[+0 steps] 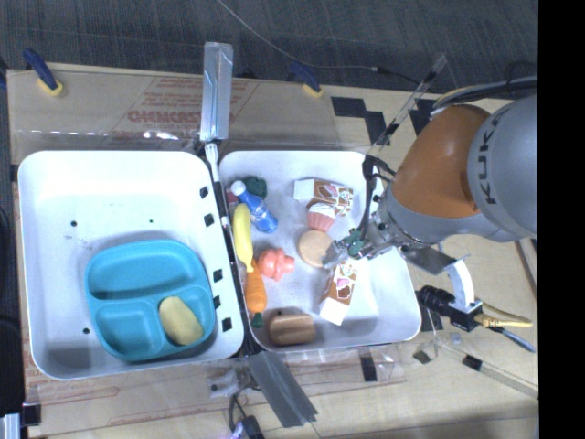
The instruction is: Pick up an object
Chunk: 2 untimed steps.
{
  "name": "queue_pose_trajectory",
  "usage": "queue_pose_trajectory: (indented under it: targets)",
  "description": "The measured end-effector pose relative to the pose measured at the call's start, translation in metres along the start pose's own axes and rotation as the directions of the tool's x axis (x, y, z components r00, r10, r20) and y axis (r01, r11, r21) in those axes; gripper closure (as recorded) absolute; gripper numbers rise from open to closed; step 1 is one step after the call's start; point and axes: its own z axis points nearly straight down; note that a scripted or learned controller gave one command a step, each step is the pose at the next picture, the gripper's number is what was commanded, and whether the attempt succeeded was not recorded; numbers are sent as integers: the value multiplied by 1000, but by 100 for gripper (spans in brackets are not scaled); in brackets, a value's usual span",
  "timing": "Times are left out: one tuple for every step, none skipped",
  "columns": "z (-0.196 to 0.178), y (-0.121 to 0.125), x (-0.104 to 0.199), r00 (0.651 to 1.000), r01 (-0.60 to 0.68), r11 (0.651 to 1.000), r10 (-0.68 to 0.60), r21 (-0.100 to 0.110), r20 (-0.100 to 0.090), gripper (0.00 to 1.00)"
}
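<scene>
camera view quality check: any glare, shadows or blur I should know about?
Camera view: even, soft light; the white left bin and right bin read bright but not blown out. Faint sheen on the clear sheet behind the bins. Soft shadows under the blue tray and beneath the arm. The end effector is small and slightly soft; fine detail there is hard to read.

Arm casing [512,167]: grey, rounded, marked with dark "KU" lettering
Band [439,167]: orange, bulbous
Hand [352,243]: small, dark metal
</scene>
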Motion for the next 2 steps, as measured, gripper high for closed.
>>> queue_pose_trajectory:
  targets:
    - [1, -1, 0, 1000, -1, 1000, 1, 2, -1, 0]
    - [80, 87, 0, 979, -202, 979, 202, 9, -3, 0]
